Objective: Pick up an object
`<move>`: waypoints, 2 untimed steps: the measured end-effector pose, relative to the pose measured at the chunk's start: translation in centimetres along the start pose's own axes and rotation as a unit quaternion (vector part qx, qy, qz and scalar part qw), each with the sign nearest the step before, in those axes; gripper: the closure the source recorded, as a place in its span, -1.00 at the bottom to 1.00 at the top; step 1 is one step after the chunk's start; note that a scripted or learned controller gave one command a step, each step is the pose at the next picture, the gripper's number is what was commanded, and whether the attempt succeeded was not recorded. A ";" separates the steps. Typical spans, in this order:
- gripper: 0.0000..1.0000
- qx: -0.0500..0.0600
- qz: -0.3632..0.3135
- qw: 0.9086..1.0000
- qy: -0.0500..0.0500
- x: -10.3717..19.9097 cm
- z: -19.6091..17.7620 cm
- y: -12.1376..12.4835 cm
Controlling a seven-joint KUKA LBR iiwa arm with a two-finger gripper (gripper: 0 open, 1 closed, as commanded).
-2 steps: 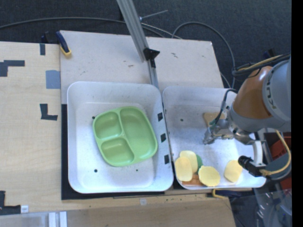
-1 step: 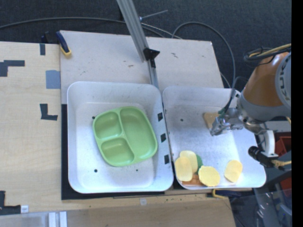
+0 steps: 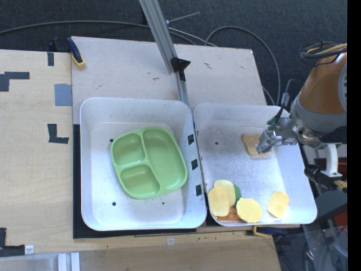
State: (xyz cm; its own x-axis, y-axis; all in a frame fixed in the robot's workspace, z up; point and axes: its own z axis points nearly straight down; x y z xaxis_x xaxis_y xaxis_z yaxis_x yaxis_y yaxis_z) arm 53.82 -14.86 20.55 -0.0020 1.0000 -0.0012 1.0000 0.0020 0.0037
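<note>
Now low in the right bin (image 3: pixel 225 129) of the 2, gripper (image 3: pixel 264 147) at the right edge of a tan block (image 3: pixel 251 143), touching it or just above; hard to say which. Cannot tell whether parted or closed from this slant. Probably picked as target for lying alone, well apart from the yellow pieces (image 3: pixel 249 210) huddled at the bin's front wall. Block seemingly flat on the bin floor, so not yet lifted. Off to the side, lying flat in the left bin (image 3: pixel 96 129): a green divided plate (image 3: pixel 149 164).
</note>
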 end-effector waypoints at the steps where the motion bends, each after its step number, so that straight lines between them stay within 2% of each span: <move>1: 1.00 -0.001 0.000 1.000 0.000 -0.2 -6.4 0.2; 2: 1.00 0.003 -0.001 1.000 0.001 3.9 -5.2 1.3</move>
State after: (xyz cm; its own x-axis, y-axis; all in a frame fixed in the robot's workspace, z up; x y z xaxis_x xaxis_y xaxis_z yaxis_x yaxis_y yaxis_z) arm 55.07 -10.92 25.78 -0.0048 1.0000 0.0002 1.0000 0.0048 -0.0014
